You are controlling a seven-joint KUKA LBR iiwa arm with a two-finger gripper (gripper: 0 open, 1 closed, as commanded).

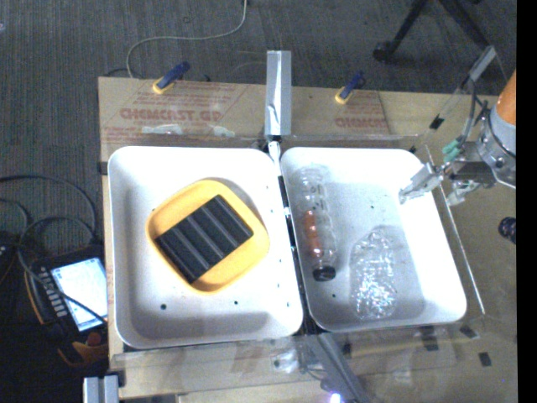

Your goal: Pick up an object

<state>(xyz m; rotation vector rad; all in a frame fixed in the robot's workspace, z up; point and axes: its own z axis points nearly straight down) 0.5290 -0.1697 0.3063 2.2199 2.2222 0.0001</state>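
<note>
Currently poised at the right bin's (pixel 436 225) upper right rim: gripper (pixel 417 188), thin fingers pointing left and down into the bin, nothing visibly between them; spread or pressed together, impossible to tell at this size. Just behind, grey wrist hardware and a sliver of the orange band (pixel 507 99) at the view's right.

Nearest candidate: crinkled clear plastic bag (pixel 376 271), down and left of the claw, near the bin's front, lying roughly front to back. Further left, hugging the wall shared with the other bin: clear plastic bottle (pixel 314 221), long axis running front to back, dark cap at the near end, reddish contents midway. Well apart, across the divider in the left bin (pixel 134 309): yellow block with a black ribbed top (pixel 209 233), set at a diagonal.

Likely next: short descent down-left toward the bag, or a longer traverse to the bottle, closing across its narrow width.
</note>
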